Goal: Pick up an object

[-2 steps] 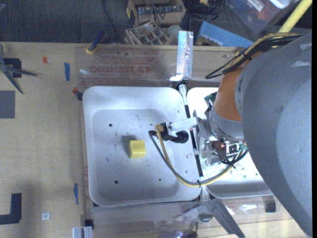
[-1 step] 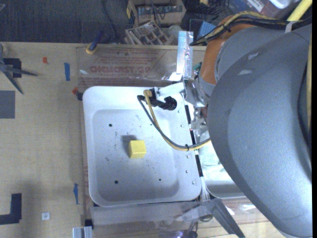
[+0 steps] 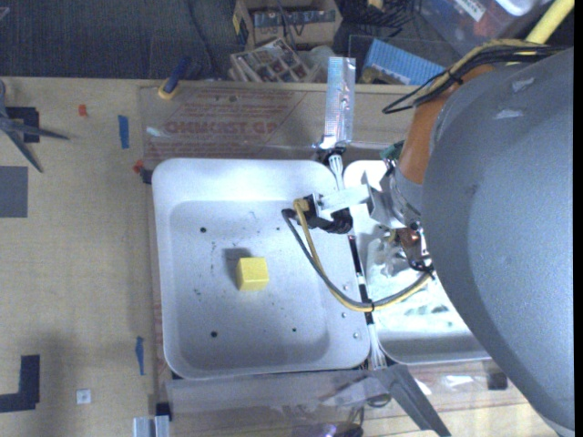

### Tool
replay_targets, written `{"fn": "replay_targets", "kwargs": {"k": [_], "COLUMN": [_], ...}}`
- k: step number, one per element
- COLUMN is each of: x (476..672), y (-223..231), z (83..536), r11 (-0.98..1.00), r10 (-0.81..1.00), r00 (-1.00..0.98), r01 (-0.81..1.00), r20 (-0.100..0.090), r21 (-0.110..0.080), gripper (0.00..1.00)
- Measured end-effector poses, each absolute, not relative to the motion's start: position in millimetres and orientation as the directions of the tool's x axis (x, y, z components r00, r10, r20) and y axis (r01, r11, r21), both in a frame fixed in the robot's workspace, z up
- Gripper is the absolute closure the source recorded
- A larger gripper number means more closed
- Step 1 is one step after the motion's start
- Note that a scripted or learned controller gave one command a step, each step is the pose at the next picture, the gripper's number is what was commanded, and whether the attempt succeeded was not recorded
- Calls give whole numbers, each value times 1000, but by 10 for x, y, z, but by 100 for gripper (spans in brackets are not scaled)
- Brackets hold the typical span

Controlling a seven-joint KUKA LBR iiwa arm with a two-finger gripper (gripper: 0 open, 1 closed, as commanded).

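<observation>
A small yellow block (image 3: 253,273) lies on the floor of the left white bin (image 3: 173,189), a little left of its middle. The grey arm with its orange band (image 3: 421,144) comes in from the right and covers most of the right bin (image 3: 428,342). My gripper (image 3: 397,247) hangs below the wrist over the right bin's left part, close to the wall between the bins. It is well to the right of the yellow block, and nothing shows in its grasp. A yellow and black cable (image 3: 321,262) loops from the wrist out over the left bin's right side.
Dark specks dot the left bin's floor. A clear plastic sheet (image 3: 228,121) lies on the bench behind the bins, and a shiny upright bar (image 3: 339,98) stands at the back between them. Blue tape marks and black brackets sit on the wooden bench at the left.
</observation>
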State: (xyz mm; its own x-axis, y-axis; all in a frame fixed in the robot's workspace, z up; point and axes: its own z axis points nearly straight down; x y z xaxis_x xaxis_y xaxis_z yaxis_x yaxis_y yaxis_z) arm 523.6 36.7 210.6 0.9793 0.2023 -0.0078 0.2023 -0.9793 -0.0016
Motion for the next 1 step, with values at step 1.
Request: {"fn": "replay_targets", "kwargs": {"k": [1], "x": [5846], "y": [565], "z": [2022], "r11": [-981], "r10": [196], "r00": [981], "r01": [196], "r20": [-1], "r21": [1], "gripper": [100]}}
